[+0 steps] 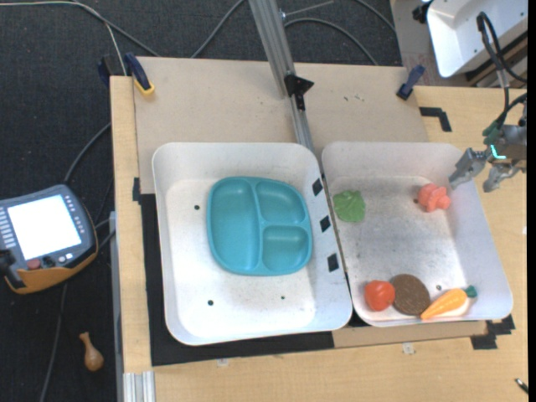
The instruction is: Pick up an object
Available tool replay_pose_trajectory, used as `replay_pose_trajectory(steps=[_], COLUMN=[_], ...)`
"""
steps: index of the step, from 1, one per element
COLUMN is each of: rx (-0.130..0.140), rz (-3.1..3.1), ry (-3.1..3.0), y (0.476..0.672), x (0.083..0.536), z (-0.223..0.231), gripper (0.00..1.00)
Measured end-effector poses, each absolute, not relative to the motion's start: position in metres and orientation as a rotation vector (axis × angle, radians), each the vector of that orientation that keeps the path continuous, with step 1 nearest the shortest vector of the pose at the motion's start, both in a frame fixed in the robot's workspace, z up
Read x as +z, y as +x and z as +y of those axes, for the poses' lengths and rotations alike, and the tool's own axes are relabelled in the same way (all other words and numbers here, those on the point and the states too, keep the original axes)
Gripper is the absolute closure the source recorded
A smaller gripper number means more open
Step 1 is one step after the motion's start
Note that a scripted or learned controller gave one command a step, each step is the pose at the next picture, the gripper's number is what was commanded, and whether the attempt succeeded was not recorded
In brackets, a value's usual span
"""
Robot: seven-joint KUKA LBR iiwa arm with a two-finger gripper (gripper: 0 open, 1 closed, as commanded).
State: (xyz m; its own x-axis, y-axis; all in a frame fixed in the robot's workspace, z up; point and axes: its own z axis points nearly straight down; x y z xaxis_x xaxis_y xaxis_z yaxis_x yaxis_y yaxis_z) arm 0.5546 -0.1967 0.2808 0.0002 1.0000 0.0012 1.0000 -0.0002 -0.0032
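While the pincer (476, 172) hangs at the frame's right edge, prongs spread apart, a pink object (433, 198) lies just beside it.

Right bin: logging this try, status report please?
Gripper open, at right bin rim. Pink toy just beside it, not held. Nothing blocking.

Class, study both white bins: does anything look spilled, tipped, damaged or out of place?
Nothing stands out. The teal divided plate lies flat in the left bin. The right bin holds a green piece, a pink piece, a tomato, a brown disc and a carrot, all inside its walls.
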Motion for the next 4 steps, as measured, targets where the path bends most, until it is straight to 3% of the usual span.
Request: replay_pose_trajectory(steps=[1, 4], rx=[0.000, 0.003], rz=[-2.222, -2.218], ry=[-2.221, -2.217], y=[0.555, 0.559], x=[0.282, 0.107], z=[-0.197, -0.185], gripper=[0.00, 0.00])
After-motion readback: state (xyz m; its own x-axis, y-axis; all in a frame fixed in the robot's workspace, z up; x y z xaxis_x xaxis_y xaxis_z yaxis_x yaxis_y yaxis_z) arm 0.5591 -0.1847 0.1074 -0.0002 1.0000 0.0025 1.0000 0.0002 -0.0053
